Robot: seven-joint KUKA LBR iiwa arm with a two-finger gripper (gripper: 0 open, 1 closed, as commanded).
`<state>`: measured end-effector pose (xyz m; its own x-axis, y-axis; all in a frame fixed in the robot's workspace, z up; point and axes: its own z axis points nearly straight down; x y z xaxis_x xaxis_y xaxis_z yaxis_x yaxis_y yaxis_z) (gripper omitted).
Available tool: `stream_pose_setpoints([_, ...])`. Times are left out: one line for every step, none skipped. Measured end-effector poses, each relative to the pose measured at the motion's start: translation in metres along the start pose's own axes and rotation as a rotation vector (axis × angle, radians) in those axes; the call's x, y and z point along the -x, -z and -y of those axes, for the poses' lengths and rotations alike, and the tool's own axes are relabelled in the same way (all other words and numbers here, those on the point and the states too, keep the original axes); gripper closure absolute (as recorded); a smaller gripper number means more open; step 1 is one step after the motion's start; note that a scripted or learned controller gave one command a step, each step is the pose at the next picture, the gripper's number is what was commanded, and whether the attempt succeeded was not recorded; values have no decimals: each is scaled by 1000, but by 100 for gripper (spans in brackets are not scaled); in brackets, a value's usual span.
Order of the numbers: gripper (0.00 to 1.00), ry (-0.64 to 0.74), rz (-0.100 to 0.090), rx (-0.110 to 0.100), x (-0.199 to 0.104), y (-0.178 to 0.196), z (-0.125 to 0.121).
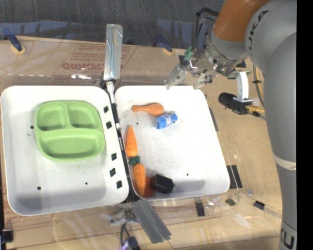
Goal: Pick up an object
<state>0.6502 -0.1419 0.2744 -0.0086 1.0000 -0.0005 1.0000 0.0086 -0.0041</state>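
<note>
The gripper (187,78) hovers at the right bin's (211,155) twelve o'clock rim, its fingers (173,80) spread apart and holding nothing. The nearest thing — a tan chicken drumstick (147,108) — lies toward seven o'clock from them, its long axis running nine to three. A small blue bottle (166,121) sits just beside it; two carrots (131,141) lie farther along the left wall.

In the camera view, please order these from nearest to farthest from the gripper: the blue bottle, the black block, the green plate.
From the gripper:
1. Blue bottle, upper part of the right bin.
2. Black block, right bin's near edge.
3. Green plate, in the left bin.
</note>
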Motion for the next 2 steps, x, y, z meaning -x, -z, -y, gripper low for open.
stream_pose_setpoints([0,0,0,0,0,0,0])
stream_pose_setpoints([0,-37,-1,-2,-8,-78,9])
